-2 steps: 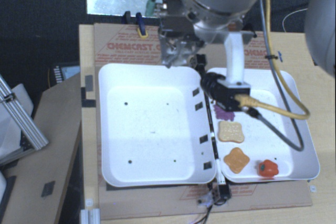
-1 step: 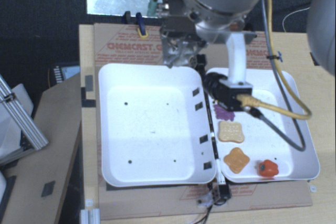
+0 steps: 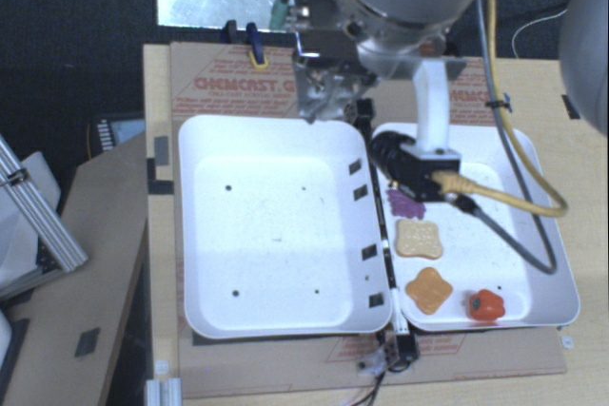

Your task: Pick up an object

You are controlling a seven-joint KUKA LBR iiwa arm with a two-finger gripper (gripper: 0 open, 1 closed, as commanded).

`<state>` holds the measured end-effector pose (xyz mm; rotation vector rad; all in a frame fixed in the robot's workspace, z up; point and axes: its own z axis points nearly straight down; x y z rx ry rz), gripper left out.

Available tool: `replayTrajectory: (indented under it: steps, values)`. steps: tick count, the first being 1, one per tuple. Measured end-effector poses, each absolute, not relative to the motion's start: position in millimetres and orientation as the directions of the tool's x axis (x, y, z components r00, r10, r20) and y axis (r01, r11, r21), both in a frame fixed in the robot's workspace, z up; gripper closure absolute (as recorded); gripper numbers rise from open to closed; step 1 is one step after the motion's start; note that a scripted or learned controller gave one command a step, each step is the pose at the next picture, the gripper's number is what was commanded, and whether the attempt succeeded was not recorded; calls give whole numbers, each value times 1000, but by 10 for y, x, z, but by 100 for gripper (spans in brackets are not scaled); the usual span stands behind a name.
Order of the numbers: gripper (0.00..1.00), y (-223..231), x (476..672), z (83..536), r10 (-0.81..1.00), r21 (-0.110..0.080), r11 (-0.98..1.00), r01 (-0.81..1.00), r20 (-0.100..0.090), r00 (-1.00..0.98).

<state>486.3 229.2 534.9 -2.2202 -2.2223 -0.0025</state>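
Several small things lie in the right bin (image 3: pixel 529 273): a purple piece (image 3: pixel 406 203) near the divider, a tan bread-like slice (image 3: pixel 419 240) below it, an orange piece (image 3: pixel 429 289) and a red pepper-like item (image 3: pixel 486 304) by the front wall. My gripper (image 3: pixel 328 100) hangs over the far right corner of the left bin (image 3: pixel 276 223), close to the divider. It is up and to the left of the purple piece, apart from all of them. Nothing shows in its grasp.
The arm's grey body and orange band fill the top middle, above the bins' far edge. A yellow cable loops over the right bin's middle. Blue and yellow clamps (image 3: pixel 252 41) sit on the cardboard's far edge.
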Motion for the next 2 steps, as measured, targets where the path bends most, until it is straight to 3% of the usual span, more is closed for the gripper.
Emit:
replayTrajectory:
  steps: [2]
  values:
    - [100,2261,4862,5350,1000,1,2,1000,1,-2]
